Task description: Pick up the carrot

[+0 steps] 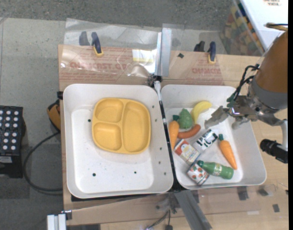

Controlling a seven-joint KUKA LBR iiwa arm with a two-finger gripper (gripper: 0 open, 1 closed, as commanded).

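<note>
— Carrot (228, 154), where?

— Loose on the floor of the right bin (254, 143): tapered, smooth orange plastic, green stub uppermost, just beside the black-and-white carton (207, 139). (Second carrot (173, 132) against the bin's left wall.)

— And the gripper (227, 118)?

— Poised above, near the yellow banana (201, 109); spread-fingered, clamped on nothing. Probably staged for a descent, though not yet over the carrot.
</note>
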